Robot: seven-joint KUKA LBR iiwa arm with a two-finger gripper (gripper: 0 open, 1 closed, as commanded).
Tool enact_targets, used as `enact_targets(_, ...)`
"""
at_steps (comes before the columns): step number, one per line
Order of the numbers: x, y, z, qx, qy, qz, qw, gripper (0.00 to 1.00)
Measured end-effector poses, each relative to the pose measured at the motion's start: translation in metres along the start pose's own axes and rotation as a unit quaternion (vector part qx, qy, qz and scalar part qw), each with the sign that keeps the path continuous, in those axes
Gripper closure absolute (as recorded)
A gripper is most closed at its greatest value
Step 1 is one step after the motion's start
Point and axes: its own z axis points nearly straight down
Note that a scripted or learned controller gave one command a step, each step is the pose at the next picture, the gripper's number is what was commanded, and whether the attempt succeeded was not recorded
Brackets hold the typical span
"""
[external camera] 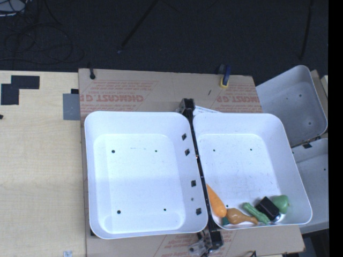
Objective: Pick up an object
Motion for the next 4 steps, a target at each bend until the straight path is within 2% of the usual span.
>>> enact_targets(1,-0.001,-0.026,-0.001,0.001,0.001,0.003,1.0,1.0)
enact_targets(2,0.0,0.0,0.0,0.0,0.0,0.0,1.0,1.0)
enact_targets(3,-0.001,-0.023,-0.001,0.001,0.001,0.003,1.0,1.0)
enact_targets(4,0.0,-0.007,0.0,0.0,0.0,0.0,1.0,1.0)
